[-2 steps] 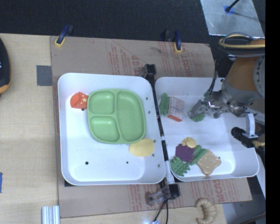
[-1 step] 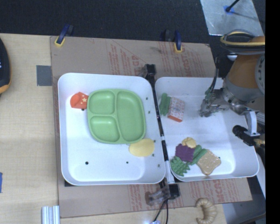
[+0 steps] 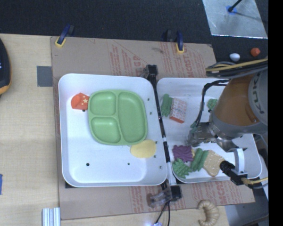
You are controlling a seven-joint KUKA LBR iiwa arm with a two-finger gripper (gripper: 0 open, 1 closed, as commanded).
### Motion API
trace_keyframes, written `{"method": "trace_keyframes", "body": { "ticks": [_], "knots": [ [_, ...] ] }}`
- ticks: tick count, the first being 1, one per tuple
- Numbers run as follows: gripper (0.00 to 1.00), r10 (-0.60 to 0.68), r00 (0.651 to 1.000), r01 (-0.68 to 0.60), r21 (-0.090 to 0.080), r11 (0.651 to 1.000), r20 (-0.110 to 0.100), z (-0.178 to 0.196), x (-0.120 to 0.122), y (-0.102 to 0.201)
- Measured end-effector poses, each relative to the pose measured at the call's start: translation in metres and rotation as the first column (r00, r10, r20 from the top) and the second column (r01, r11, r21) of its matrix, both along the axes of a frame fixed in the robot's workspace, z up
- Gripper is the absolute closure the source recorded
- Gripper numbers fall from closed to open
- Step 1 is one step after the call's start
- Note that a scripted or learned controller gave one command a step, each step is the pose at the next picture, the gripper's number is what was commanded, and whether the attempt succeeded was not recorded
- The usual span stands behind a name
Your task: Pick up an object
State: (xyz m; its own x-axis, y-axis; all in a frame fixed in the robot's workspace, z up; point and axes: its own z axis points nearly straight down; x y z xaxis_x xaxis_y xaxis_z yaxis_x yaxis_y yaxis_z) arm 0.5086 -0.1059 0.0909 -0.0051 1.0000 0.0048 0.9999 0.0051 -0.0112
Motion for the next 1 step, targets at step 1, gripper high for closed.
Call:
{"method": "trace_keyframes", "body": {
  "ticks": [1],
  "knots": [
    [1.00,0.002,1.000,-0.002,-0.002,1.000,0.013,0.1059,-0.0333,0.0461]
  ]
}}
